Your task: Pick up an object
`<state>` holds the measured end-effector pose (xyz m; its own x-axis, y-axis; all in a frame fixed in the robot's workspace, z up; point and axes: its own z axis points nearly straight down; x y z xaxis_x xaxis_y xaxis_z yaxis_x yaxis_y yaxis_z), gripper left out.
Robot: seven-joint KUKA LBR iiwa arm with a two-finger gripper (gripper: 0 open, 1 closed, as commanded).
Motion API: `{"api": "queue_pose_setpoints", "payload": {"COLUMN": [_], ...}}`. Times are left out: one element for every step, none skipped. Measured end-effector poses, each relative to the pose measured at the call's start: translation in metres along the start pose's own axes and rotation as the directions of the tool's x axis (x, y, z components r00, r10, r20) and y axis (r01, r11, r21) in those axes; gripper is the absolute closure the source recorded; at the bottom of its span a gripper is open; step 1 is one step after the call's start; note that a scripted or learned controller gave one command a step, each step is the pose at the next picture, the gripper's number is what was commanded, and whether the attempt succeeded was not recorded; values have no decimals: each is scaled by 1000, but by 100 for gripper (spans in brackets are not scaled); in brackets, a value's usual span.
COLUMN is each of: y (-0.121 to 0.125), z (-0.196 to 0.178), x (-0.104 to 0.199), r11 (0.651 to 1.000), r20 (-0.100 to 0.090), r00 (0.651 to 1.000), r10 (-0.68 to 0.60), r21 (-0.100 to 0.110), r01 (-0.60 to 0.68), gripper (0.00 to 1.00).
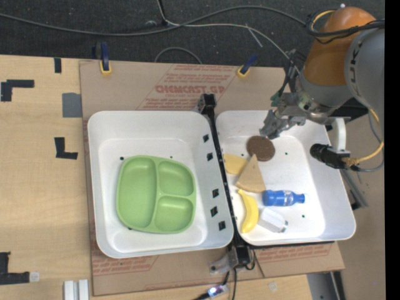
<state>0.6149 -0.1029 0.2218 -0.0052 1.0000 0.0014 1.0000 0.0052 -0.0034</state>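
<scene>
Your tool (270,130) hangs just above the brown cookie (260,147), right of middle. I cannot tell if it's spread. Go straight down, slowly.

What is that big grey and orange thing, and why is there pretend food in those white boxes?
That is a robot arm. A computer program moves it, and its job is to pick something up. The picture comes from one camera fixed above the bench, looking down at a slant, and the arm reaches in from the right. Its end effector, the part that grabs, hangs over the right bin, just above a brown round cookie. Nothing is held yet. That bin also has a tan wedge, a pale yellow piece, a banana, a blue bottle and a small white object. The left bin holds a green divided plate.
</scene>
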Motion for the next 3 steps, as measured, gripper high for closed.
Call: {"api": "queue_pose_setpoints", "payload": {"y": [-2, -18, -35], "z": [-5, -7, -14], "x": [55, 118, 173], "r11": [1000, 1000, 1000], "r20": [-1, -1, -1], "r00": [1000, 1000, 1000], "r10": [-2, -2, -3], "r21": [-2, -1, -1], "r01": [2, 2, 3], "gripper": [100, 100, 100]}}
